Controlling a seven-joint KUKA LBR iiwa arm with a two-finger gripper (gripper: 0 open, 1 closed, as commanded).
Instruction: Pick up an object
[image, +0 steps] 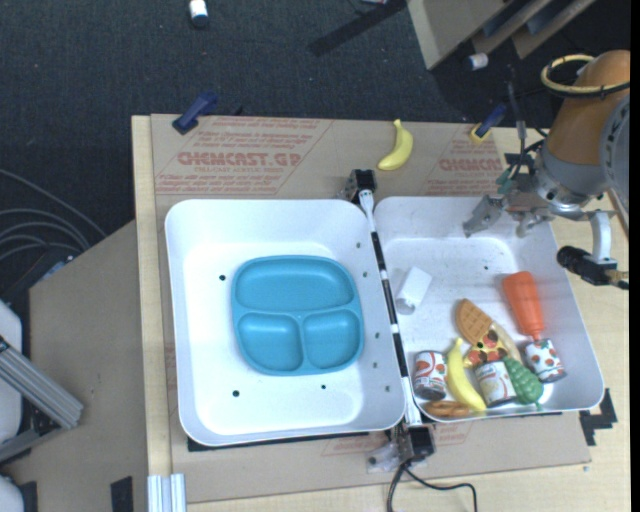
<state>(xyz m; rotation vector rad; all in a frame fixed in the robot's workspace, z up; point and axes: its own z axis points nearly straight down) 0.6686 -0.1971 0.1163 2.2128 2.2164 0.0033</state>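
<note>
The bench (250, 150) is a flat brown board printed with red lettering along its far portion. Two shallow white bins rest directly on it, side by side and touching along their inner edges: the left bin (200, 240) and the right bin (440, 215). A yellow banana (397, 148) lies on the bare board beyond the bins, near the far end of their shared edge.

carrot (524, 303): orange, lying lengthwise, right bin's far side
cans (430, 374): two, near the bin's front edge
banana (460, 375): yellow, between the cans
white block (413, 288): bin's left part
</note>
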